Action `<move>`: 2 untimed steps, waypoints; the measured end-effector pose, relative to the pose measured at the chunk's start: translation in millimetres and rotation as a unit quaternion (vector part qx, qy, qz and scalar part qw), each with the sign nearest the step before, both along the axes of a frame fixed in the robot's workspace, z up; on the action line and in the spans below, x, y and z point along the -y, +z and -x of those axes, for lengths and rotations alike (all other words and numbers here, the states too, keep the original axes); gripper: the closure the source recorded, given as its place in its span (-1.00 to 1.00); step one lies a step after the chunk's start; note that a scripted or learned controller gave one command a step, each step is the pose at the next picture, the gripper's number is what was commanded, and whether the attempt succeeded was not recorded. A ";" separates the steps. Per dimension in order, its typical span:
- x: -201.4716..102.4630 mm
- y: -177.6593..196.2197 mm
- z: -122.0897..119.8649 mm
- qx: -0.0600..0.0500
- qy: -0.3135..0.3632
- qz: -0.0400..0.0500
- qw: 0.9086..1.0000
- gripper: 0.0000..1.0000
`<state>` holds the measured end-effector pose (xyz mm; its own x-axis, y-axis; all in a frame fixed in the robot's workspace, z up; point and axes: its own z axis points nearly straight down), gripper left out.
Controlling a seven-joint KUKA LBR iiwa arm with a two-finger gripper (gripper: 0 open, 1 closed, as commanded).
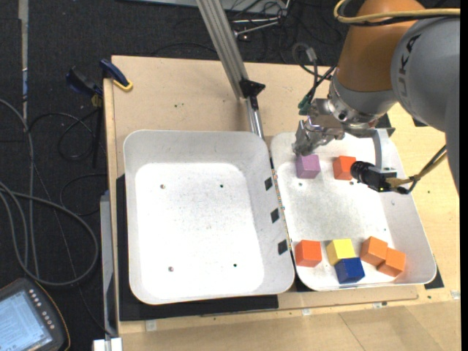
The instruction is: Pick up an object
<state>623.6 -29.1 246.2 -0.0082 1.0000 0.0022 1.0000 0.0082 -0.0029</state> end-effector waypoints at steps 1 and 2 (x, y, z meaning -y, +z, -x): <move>-50.3 -10.8 16.8 0.000 0.000 0.000 1.000 1.00; -111.6 -6.8 30.7 0.001 0.001 0.000 1.000 1.00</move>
